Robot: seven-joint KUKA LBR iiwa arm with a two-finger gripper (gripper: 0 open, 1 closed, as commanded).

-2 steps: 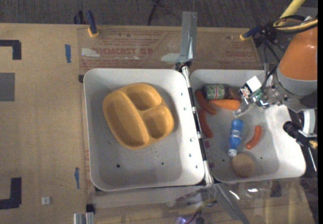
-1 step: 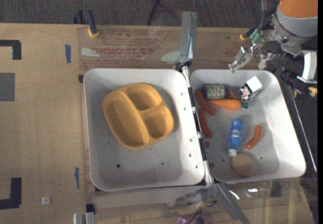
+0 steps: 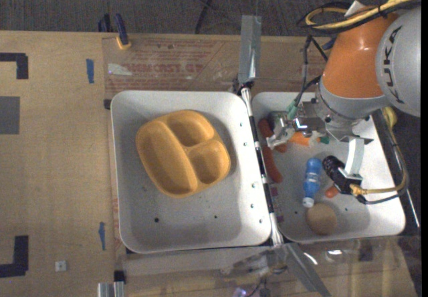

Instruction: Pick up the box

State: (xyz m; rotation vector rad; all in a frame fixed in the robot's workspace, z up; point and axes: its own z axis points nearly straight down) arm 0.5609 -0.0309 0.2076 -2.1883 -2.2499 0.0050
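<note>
My gripper hangs low over the upper left part of the right bin, and the arm's orange band sits above it. The wrist hides whatever lies directly beneath the gripper. A small orange piece pokes out just right of the gripper. A red sausage-like thing lies just to its left, against the bin wall.
A longer red sausage, a blue bottle with a white cap, a brown round lump and a small orange bit also lie in the right bin. A yellow divided dish sits in the left bin.
</note>
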